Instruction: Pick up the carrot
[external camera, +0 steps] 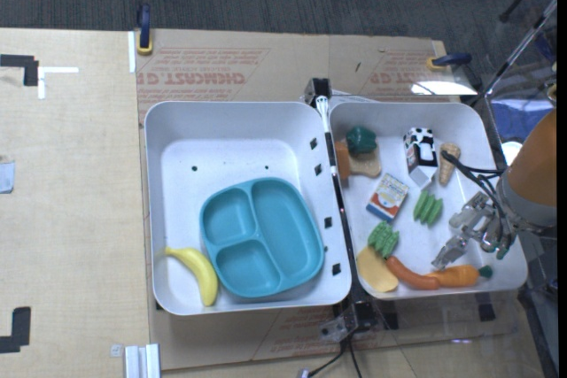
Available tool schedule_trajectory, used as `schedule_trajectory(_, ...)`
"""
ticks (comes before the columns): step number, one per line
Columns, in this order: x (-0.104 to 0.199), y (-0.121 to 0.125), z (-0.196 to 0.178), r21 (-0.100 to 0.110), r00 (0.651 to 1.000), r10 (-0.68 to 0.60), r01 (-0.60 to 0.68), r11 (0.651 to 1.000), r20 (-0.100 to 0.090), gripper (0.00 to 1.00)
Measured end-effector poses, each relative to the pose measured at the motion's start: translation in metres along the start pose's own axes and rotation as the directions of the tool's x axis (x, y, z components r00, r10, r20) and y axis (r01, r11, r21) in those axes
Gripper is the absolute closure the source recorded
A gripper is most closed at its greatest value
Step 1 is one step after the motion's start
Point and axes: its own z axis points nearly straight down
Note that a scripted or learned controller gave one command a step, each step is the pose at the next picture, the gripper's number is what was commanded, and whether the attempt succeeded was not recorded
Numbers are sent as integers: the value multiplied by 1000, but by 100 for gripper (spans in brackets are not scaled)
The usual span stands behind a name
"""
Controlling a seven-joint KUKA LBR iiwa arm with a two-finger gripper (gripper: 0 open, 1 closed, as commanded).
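Note:
The carrot (432,278) is orange with a small green end and lies along the front wall of the right bin (493,157). My gripper (450,241) hovers just above and behind the carrot's right half. Its lower fingertip (440,260) is close over the carrot. The fingers look spread, open, with nothing between them. The arm's orange band (540,168) sits at the right edge.
The right bin also holds a yellow slice (376,273), green leafy piece (384,238), pea pods (428,208), small box (388,196), black-and-white carton (420,148), tan piece (449,164) and a green-topped toast (359,153). The left bin (177,133) has a teal divided plate (261,235) and a banana (199,273).

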Motion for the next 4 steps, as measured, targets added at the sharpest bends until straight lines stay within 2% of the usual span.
schedule_trajectory(4,0,0,0,0,1000,0,0,1000,0,0)
